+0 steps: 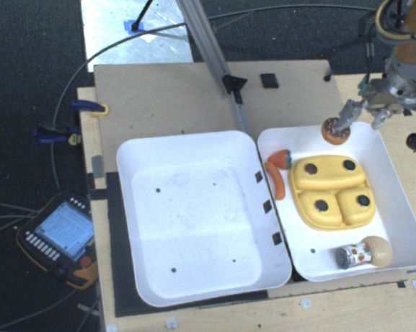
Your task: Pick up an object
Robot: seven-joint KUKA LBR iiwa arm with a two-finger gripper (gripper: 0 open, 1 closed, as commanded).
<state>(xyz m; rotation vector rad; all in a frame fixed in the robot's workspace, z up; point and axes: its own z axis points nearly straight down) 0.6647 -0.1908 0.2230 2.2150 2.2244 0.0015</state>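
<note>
The right bin [403, 202] holds several items. A big yellow moulded piece [332, 190] with dark spots lies in its middle. Along its left wall lies an orange carrot [278, 176] with a green top. Near the front sit a small red-and-white can [355, 256] and a beige ball [378, 249]. A small brown round object [335, 130] rests at the bin's far edge. My gripper [361, 117] hangs over the far right corner, open, with its left finger [348, 116] touching or just above the brown object. Nothing sits between the fingers.
The left bin [152, 275] stands beside the right one. A grey pole [208, 42] slants across the bench's back. Behind the bins lies bare brown board [165, 93] with a small black block [269, 81]. A handheld pendant [58, 236] lies off the bench's left.
</note>
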